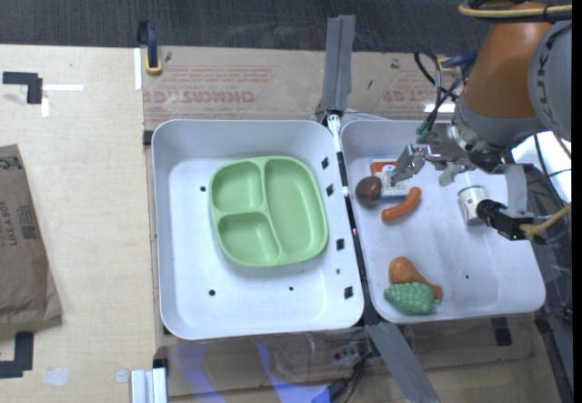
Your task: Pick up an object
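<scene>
A brown bag [23, 237] is lying at the left edge of the frame on the counter [82, 165]. The left bin [173, 210] is holding a green tray [269, 209] with three compartments, sitting near its centre.

The right bin [491, 283] is carrying the candidate objects. A brown ball [367, 189] is resting at its upper left, just beside the dividing wall. A red-and-white item [392, 175] is lying just right of the ball, and an orange sausage [402, 205] is lying below it, long axis running from lower left to upper right. An orange piece [406, 271] and a green corn-like piece [409, 299] are touching each other at the bin's lower left.

The gripper [414, 160] is reaching in from the right and hovering over the red-and-white item; whether it is spread or pressed together cannot be told. The sausage is lying just below and slightly left of the gripper, making these two objects the nearest candidates, in all likelihood. The lower pair is lying well apart from it.
</scene>
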